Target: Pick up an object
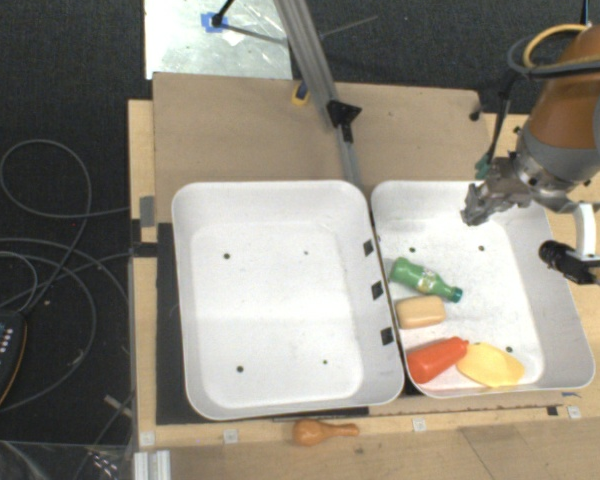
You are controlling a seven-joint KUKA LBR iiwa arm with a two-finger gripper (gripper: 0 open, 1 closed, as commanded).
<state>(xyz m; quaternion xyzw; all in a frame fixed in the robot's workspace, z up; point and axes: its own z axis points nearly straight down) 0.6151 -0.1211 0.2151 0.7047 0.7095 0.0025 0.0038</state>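
In the right bin (555,298) lie a green bottle (424,279), a tan block (421,313), a red-orange piece (436,357) and a yellow piece (492,365), grouped near its left and front sides. My gripper (478,208) hangs over the bin's far part, up and to the right of the green bottle, well apart from every object. I see nothing between its fingers.
The left bin (270,298) stands beside the right one. A brown pear-shaped object (323,430) lies on the bench in front of the bins. A grey pole (315,63) slants in from the top. Cables lie on the floor at left.
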